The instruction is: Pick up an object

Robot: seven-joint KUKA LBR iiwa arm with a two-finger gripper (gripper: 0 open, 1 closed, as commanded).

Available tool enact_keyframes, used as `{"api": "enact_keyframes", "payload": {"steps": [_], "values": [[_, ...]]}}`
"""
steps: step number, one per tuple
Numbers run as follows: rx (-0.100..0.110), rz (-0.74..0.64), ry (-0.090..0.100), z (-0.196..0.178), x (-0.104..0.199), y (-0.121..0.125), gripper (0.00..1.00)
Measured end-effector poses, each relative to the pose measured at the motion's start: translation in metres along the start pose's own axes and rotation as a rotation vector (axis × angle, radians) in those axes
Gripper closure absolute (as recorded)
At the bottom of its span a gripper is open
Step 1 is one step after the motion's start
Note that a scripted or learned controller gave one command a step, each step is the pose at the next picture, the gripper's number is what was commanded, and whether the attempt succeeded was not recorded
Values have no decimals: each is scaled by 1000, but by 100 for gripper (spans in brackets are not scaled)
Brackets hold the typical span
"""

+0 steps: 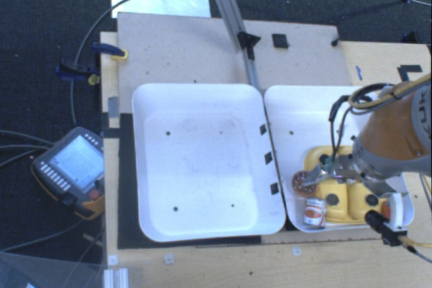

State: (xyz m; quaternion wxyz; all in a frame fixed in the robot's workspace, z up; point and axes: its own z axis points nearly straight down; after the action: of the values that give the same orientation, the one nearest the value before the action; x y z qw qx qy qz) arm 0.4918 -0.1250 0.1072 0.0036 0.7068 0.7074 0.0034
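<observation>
Reaching in over the right bin [290, 111], the arm [395, 131] hangs low above a yellow toy [337, 195] near that bin's front edge. Its fingers [322, 170] sit at the toy's left end, just above a round orange piece [300, 181]; whether they are parted or closed I cannot tell. A small can [314, 212] stands just in front. Beside it, the left bin [145, 165] shares the table [175, 44].

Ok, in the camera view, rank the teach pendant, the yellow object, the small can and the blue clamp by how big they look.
Largest to smallest:
1. Teach pendant
2. Yellow object, partly hidden by the arm, so this rank is unsure
3. Blue clamp
4. Small can

The clamp and can look close.
</observation>
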Motion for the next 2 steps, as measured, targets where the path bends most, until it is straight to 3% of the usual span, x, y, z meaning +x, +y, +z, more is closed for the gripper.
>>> {"api": "enact_keyframes", "payload": {"steps": [1, 2], "values": [[-17, -2, -2, 0, 0, 7, 0], [-20, -4, -1, -10, 0, 8, 100]]}}
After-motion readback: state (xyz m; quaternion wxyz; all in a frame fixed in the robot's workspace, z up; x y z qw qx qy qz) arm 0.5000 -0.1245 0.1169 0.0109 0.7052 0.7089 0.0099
